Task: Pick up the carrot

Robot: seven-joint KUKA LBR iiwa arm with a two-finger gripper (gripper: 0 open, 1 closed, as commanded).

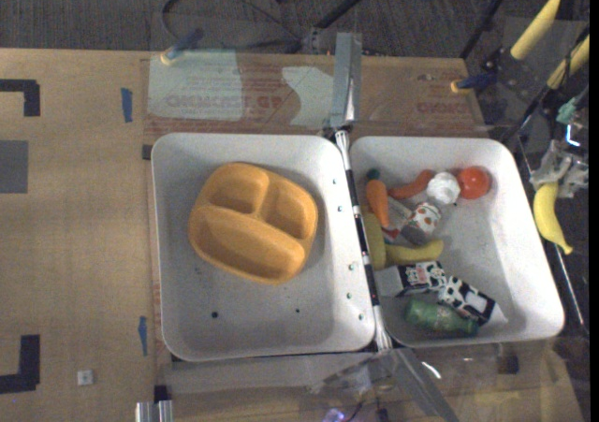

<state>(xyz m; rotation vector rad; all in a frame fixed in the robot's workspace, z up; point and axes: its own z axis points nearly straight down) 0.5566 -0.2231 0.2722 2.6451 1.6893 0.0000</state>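
The carrot [376, 201] is a short orange piece with a dark green tip at its far end. It lies in the right bin [524, 261], close to that bin's left wall, pointing roughly away from the camera. A reddish-orange elongated piece [412, 189] touches it on the right, and a yellow-green piece [374, 240] lies just below it.
Around the carrot lie a white ball [444, 188], a red-orange ball [474, 181], a small white figure [426, 220], a yellow banana [415, 251], a cow-patterned carton [442, 285] and a green bottle [440, 317]. The left bin [178, 308] holds an orange divided plate [253, 221]. Another banana [550, 216] hangs outside the right bin.
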